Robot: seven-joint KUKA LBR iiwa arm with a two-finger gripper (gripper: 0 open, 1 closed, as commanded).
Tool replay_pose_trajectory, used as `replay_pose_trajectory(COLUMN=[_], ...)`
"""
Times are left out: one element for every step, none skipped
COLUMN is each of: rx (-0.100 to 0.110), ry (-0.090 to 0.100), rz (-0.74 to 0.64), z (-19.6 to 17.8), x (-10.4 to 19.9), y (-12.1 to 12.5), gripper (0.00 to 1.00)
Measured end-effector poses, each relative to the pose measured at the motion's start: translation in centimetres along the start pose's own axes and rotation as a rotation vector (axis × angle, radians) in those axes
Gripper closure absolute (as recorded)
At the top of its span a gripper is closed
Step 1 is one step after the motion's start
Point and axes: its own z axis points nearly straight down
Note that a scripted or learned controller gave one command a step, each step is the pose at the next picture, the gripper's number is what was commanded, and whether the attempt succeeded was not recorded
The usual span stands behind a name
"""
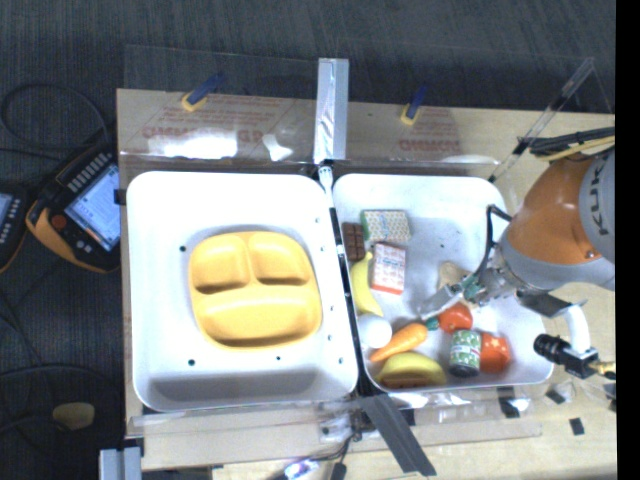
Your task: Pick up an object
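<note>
The gripper (452, 296) hung low in the right bin (440, 190); whether it was spread or pressed together could not be told. A tomato (456, 318) lay just below it, a can (464, 352) further down, a carrot (400, 340) down-left, and a box (388, 267) to its left.

The pale wooden bench (560, 128) carries two shallow white bins side by side — the left bin (150, 268) and the right bin (440, 193), their inner walls touching — with blue clips (203, 91) near its far edge.
</note>
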Motion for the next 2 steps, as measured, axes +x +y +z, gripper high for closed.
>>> replay_pose_trajectory(rx=[-0.008, -0.014], ry=[-0.016, -0.016], rz=[-0.05, -0.051], z=[-0.3, -1.4], x=[2.1, 2.1], y=[-2.0, -1.8], gripper=[0.0, 1.0])
